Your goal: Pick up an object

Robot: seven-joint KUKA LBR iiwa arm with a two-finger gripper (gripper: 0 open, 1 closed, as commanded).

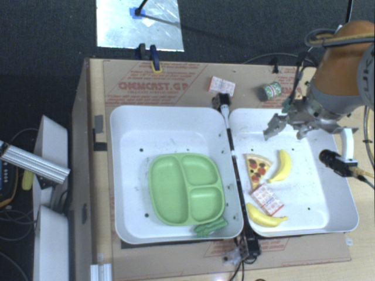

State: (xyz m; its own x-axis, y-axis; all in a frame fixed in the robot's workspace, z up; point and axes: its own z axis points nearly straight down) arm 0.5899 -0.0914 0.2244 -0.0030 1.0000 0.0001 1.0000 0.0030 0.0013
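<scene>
Hanging over the right bin point(345, 212), my gripper point(289, 127) has its fingers spread apart and holds nothing. I am just starting to reach. Next I should drop toward 6 o'clock onto the banana point(283, 166). It is yellow and curved, lying beside the pizza point(256, 168).

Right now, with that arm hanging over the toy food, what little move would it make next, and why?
Probably a short move down and toward the near side. The end effector hovers open over the back of the right bin with nothing between its fingers, and the upright banana is the closest item, lying apart from the pizza slice, so it looks the easiest to grip.
</scene>
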